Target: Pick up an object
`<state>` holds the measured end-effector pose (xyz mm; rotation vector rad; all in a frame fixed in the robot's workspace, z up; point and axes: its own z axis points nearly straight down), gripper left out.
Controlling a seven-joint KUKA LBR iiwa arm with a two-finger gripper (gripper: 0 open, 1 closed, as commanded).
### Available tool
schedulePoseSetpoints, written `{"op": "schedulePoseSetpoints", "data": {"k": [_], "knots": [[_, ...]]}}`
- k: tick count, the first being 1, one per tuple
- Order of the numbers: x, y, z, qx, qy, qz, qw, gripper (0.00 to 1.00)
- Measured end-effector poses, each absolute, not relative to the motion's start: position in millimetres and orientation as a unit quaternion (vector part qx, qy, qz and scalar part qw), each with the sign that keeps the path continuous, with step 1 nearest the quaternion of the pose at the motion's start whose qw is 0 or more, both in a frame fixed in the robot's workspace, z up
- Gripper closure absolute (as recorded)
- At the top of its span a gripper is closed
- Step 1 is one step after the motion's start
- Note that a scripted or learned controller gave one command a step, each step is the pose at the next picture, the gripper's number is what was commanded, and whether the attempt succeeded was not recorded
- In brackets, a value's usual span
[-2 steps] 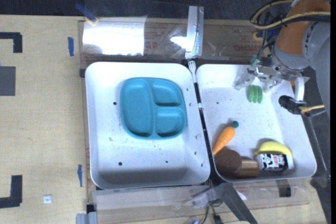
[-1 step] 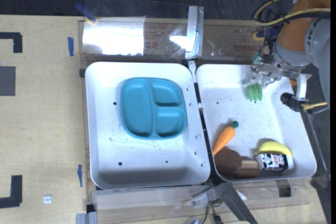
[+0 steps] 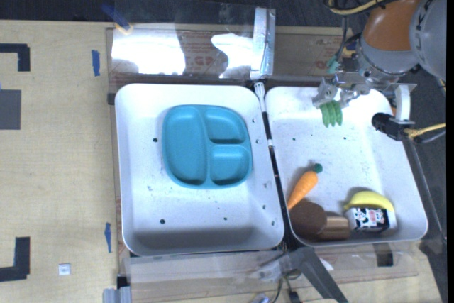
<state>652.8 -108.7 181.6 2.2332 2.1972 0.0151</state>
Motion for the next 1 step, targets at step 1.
{"op": "schedulePoseSetpoints", "data": {"k": [1], "knots": [[634.7,-45.2,185.4,0.721,0.693,0.0005,-0.001,1.0]]}}
